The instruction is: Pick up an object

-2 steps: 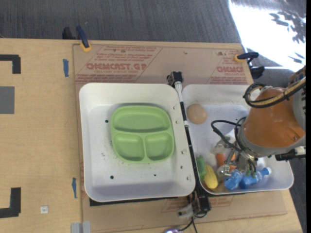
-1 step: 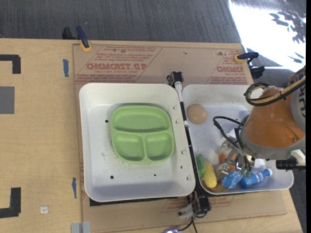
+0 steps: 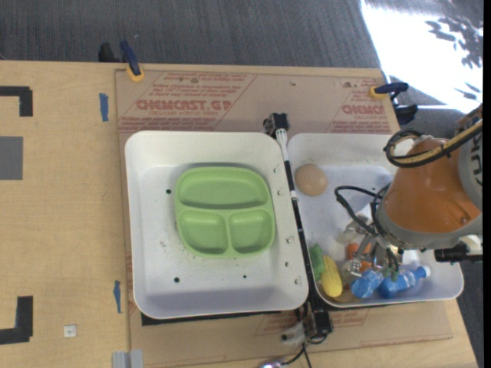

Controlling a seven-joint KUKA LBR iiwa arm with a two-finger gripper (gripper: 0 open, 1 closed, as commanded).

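Note:
My gripper (image 3: pixel 368 253) reaches down into the right bin (image 3: pixel 345 156), low over a cluster of small items near the bin's front edge. Under and beside it lie a small orange piece (image 3: pixel 352 249), a blue crumpled object (image 3: pixel 367 287) and a second blue object (image 3: pixel 400 281). Just left of these are a yellow corn cob (image 3: pixel 331 277) and a green piece (image 3: pixel 316 256). A tan, egg-like ball (image 3: pixel 311 180) sits alone at the bin's back left. The orange wrist band (image 3: pixel 426 198) hides the bin's right part.
The left bin (image 3: pixel 146 221) holds a green divided plate (image 3: pixel 225 209) at its middle. A black divider rail (image 3: pixel 285 167) runs between the two bins. Cables loop from the wrist over the right bin. Clamps sit on the cardboard's back corners.

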